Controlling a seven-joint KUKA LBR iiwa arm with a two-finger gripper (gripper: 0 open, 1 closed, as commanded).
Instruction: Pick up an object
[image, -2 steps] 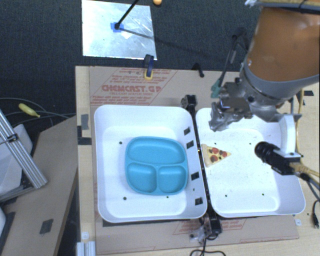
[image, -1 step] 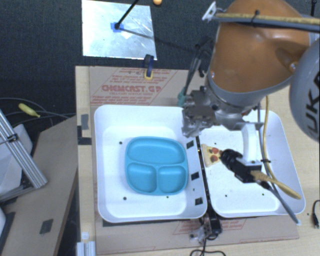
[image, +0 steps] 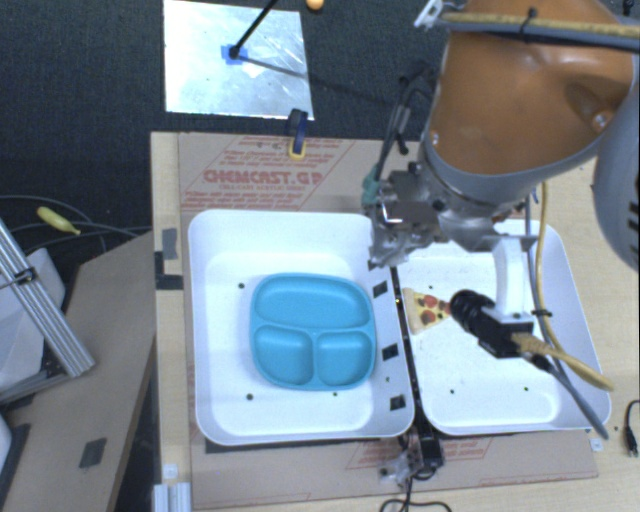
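Gripper (image: 386, 250) hangs near pizza slice (image: 427, 311) (right bin (image: 500, 402)).

1 fixed camera looks down aslant, fairly near, on left bin (image: 220, 405) and right bin (image: 480, 398).

Inspector: Contents of the left bin (image: 215, 300)?
Clerk: One blue three-compartment plate (image: 312, 330), lying flat, just off centre toward 4 o'clock.
Inspector: And the right bin (image: 500, 400)?
Clerk: One pizza slice (image: 425, 310) at 9 o'clock, just beside the bin's left wall.
Inspector: Position of the gripper (image: 385, 250)?
Clerk: At 11 o'clock of the right bin, over the seam where both bins meet, near the slice but apart from it.
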